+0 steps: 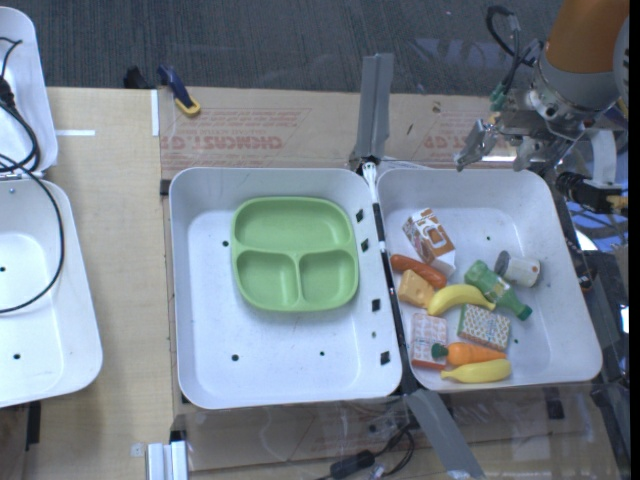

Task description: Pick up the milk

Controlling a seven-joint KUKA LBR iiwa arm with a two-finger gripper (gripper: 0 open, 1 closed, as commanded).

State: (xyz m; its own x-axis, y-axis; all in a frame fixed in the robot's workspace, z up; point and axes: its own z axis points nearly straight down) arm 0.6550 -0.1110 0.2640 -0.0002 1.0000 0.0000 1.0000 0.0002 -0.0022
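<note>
The milk (428, 236) is a small white and orange carton lying in the upper left part of the right bin (560, 363). It rests just above a pile of toy food. My gripper (506, 144) hangs over the far rim of the right bin, up and to the right of the milk and well apart from it. Nothing shows in its grasp. The grey arm with its orange band (590, 18) comes in from the top right corner.
Below the milk lie a red sausage (418, 268), a banana (458, 298), a green bottle (497, 288), a white cylinder (520, 268), a carrot (475, 353) and several more toys. A green divided plate (295, 253) sits in the left bin (200, 368).
</note>
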